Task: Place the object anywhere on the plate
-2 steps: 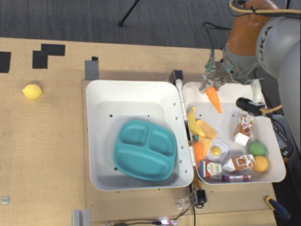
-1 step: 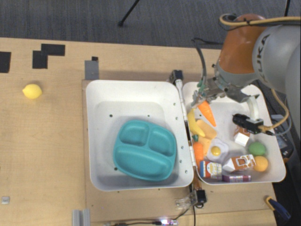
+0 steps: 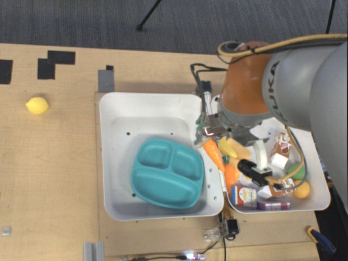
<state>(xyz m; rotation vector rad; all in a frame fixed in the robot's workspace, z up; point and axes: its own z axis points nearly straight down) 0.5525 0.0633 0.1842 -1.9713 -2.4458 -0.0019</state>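
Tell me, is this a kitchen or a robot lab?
Probably a robot lab: a big grey arm reaches over two white bins on a wooden bench, one holding a teal plate.

A robotics lab: a grey KUKA arm (image 3: 293, 86) reaches over a plywood bench (image 3: 49, 167) bearing two white bins (image 3: 109, 145), black tape markers (image 3: 54, 63) at far left, loose cables (image 3: 217, 238) at the near edge, and grey carpet (image 3: 81, 10) beyond.
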